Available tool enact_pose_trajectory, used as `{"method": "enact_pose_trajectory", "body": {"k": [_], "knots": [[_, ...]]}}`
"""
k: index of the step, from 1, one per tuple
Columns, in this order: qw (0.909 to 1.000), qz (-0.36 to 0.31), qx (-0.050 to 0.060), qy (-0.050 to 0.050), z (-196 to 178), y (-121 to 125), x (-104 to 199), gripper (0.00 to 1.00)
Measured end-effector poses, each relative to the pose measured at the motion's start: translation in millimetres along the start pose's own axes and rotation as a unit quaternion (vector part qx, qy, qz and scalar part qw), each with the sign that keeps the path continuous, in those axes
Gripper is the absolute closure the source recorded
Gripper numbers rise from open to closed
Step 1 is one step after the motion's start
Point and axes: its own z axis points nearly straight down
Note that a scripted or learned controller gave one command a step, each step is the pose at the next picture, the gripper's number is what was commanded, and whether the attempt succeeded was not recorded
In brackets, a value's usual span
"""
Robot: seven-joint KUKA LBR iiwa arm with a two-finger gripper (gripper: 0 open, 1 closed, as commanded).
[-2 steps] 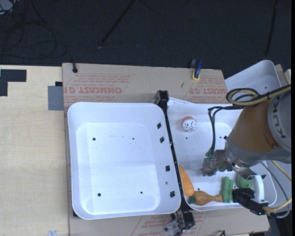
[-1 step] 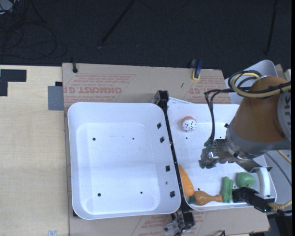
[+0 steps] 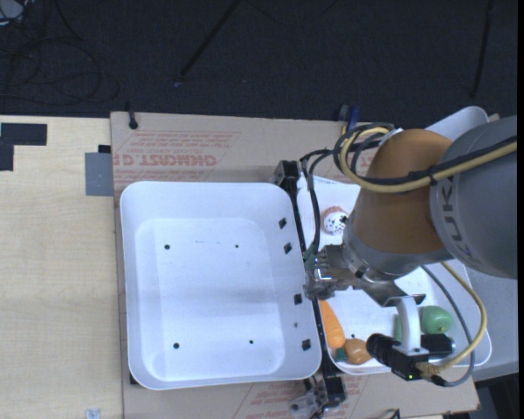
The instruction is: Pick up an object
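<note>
Orange carrot-shaped toy (image 3: pixel 332 323) lies beside the right white bin (image 3: pixel 482 343)'s left wall; probably light, smooth plastic, best pinched mid-body. Gripper (image 3: pixel 319 285) just above it; opening unclear.

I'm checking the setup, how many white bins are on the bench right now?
2. The left bin lies in open view; the right bin sits beside it, mostly covered by the arm, with a carrot-shaped toy along its left wall.
</note>
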Motion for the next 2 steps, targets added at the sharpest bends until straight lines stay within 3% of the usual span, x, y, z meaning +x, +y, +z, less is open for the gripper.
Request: {"method": "enact_pose_trajectory", "body": {"k": [1,2], "knots": [[1.0,0.007,-0.003,-0.002,-79.0,-0.5,-90.4,1.0],[1.0,0.002,0.001,-0.001,-63.5,-0.2,-41.5,1.0]]}}
